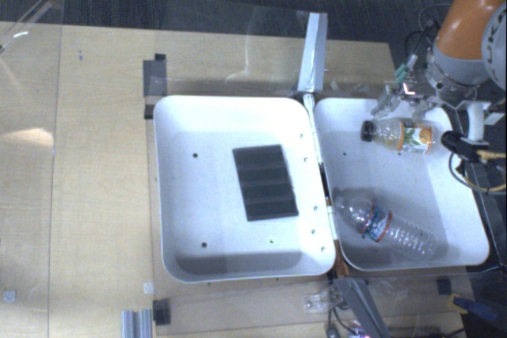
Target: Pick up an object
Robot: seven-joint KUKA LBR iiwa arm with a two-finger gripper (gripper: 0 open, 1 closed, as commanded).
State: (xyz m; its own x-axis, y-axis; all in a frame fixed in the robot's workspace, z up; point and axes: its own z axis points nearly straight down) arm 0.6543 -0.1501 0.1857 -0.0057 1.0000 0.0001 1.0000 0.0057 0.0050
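A small bottle [402, 136] with amber liquid and a black cap lies on its side at the back of the right bin [467, 206]. My gripper [405, 108] hangs right over the bottle's far side, at the bin's back edge, and its metal parts overlap the bottle's top. A clear crushed plastic bottle [386, 225] with a blue and red label lies near the front of the same bin. A black ridged rectangular block [265, 182] rests flat in the middle of the left bin [178, 194].
The grey arm with its orange band [473, 12] reaches in from the upper right. Black cables [467, 162] hang over the right bin's right rim. A metal divider post [313, 51] stands behind the gap between the bins.
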